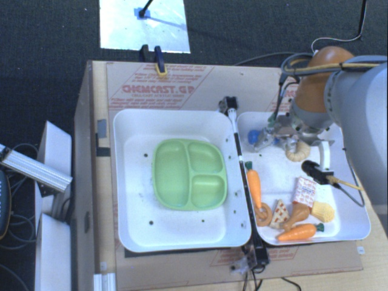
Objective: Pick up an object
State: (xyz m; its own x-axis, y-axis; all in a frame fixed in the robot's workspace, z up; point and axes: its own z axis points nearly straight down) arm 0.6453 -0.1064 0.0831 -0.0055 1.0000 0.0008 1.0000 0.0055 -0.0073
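Your grey arm reaches in from the right, its orange band sitting up and right of the pincer. The gripper hangs low, wrist angled down and leftward.

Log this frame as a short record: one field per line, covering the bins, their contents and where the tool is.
left bin: holds a green divided plate
right bin: holds toy food
along divider: upright carrot
near front edge: second carrot, lying flat, beside a cheese wedge and a pretzel
back of right bin: pale ring-shaped piece, blue object
tool: over the back of the right bin; finger state unclear
arm: enters from the right
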